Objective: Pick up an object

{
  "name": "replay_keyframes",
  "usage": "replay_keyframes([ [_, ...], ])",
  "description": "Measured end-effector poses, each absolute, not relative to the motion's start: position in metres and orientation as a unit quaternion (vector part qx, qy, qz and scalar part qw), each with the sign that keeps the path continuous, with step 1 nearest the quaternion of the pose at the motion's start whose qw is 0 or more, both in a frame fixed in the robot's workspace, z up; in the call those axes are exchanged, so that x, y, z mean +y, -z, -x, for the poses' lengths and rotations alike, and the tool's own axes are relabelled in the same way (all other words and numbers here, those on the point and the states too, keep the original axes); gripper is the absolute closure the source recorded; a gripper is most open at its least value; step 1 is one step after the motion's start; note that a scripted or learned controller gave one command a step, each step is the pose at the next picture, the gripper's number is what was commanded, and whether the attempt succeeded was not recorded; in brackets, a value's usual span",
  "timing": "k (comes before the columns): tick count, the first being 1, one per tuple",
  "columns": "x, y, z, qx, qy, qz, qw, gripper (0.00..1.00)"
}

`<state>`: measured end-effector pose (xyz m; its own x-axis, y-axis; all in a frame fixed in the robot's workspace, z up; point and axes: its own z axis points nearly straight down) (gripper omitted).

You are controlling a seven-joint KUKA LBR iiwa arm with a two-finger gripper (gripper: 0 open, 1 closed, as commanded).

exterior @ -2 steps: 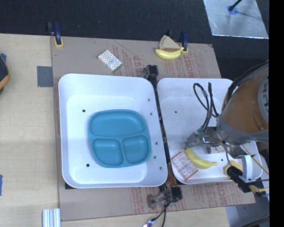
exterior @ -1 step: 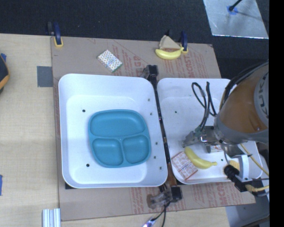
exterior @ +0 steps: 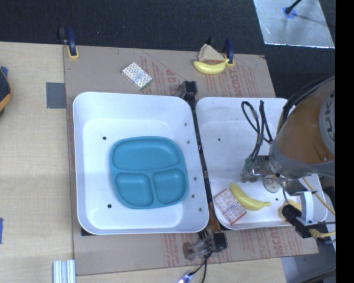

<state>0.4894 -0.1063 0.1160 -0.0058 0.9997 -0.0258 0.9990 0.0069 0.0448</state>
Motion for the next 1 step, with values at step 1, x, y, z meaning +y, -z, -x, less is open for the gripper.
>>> replay_keyframes([
  [1, -0.1061, -0.1159, -0.4893, 0.709, -0.0069, -0.705, 0.025, 0.0],
])
